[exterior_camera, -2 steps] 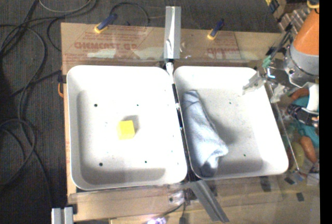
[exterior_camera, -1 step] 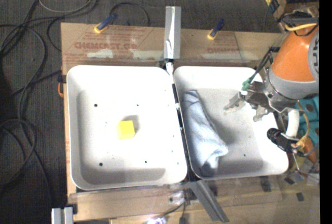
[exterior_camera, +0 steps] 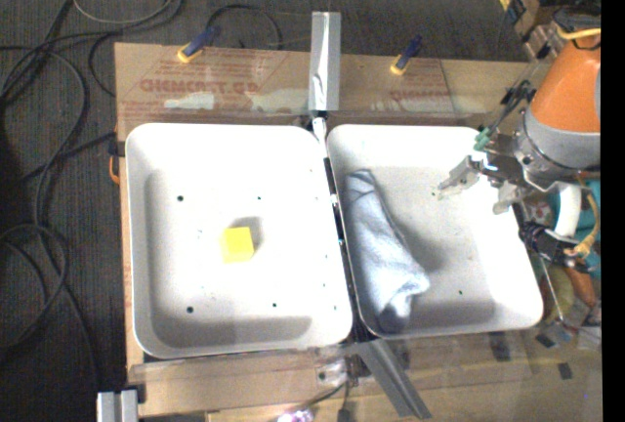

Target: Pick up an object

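Fingers [exterior_camera: 459,179] spread, holding nothing, above right bin [exterior_camera: 488,308]. Yellow block [exterior_camera: 239,243] resting mid left bin [exterior_camera: 156,147]. Grey cloth [exterior_camera: 383,254] lying along right bin's left side, apart from gripper.

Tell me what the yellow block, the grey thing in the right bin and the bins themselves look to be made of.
Yellow block: probably foam or soft plastic, matte; flat colour, no glare. Grey thing: cloth, apparently a soft knit or fleece; it lies in folds and wrinkles. Bins: likely moulded plastic, smooth white with rounded rims and a slight sheen.
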Available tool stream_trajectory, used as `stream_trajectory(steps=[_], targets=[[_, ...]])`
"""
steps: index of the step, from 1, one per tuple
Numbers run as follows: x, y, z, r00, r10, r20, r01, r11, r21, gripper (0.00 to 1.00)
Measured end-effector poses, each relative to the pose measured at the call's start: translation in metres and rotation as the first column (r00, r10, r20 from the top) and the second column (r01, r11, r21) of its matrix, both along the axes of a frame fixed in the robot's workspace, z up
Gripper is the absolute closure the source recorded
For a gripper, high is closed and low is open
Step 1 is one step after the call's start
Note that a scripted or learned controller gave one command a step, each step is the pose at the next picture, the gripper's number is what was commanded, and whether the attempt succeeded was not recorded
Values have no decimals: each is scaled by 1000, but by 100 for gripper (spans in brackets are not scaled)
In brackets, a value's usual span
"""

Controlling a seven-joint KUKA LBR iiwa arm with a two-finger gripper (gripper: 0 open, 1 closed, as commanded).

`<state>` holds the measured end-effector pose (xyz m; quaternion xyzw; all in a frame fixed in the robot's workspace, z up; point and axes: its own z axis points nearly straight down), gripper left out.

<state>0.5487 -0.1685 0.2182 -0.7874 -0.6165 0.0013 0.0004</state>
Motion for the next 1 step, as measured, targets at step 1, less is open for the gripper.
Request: stream_trajectory(steps=[1], targets=[[0, -19, -9, 998, 64, -1, -64, 998, -2, 0]])
